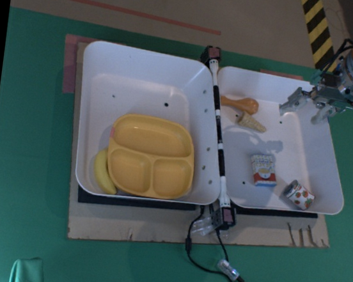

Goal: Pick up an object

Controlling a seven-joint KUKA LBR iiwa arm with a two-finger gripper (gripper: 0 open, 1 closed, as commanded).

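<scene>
Your grey two-finger gripper hangs with fingers apart and empty over the right white bin's far edge; the nearest target, a small tan ice-cream-cone toy mid-bin, looks light, rigid and slippery, so pinch across its wider end.

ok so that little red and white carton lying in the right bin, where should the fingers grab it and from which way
Probably from straight above. The carton lies flat on the right bin floor with bare floor around it, the cup a little apart. Close the gripper across its two long sides, near the middle, where the box is narrowest.
</scene>
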